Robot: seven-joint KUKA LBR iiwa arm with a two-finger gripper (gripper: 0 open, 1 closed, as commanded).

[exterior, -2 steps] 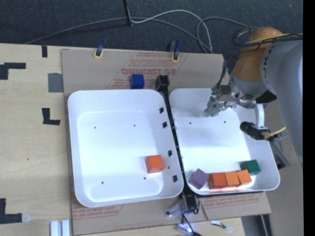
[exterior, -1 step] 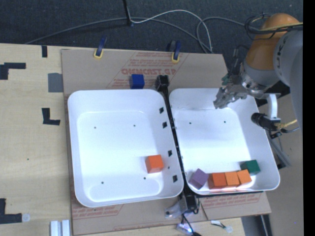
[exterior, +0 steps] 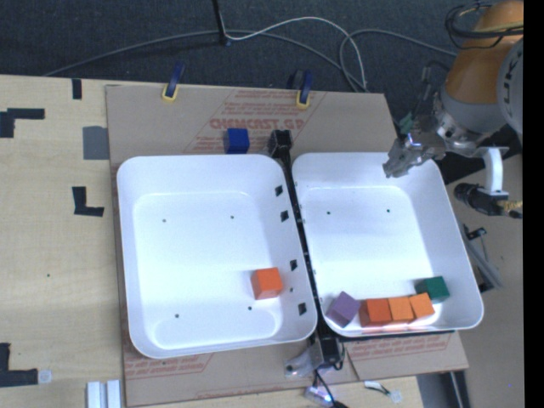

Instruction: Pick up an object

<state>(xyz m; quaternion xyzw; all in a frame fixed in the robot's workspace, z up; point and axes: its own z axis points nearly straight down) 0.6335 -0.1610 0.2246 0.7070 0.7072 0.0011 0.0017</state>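
Camera view, items as I log them from my station:

1. Tabletop (exterior: 51, 253): light wood surface with black tape marks toward the left of the frame, carrying a cardboard sheet (exterior: 255, 126) held by two clamps at its upper edge.
2. Left bin (exterior: 136, 228): shallow, white, centre-left of the frame. It holds one orange cube (exterior: 267, 282) near its lower right corner, sitting apart from the walls.
3. Right bin (exterior: 442, 219): shallow, white, joined to the left one along a black clipped seam. Its lower edge holds a row: a purple block (exterior: 342, 308) at the left, then two orange blocks (exterior: 388, 311) touching each other, then a green block (exterior: 434, 289) at the right end, slightly higher in the frame.
4. Blue block (exterior: 237, 139): outside the bins, on the cardboard just above the left bin's upper right corner.
5. Arm (exterior: 480, 75): grey and orange, entering at the upper right of the frame.
6. Claw (exterior: 399, 165): over the upper right rim of the right bin, well apart from every block. Nothing sits in it. I cannot tell how it is set, spread or closed.
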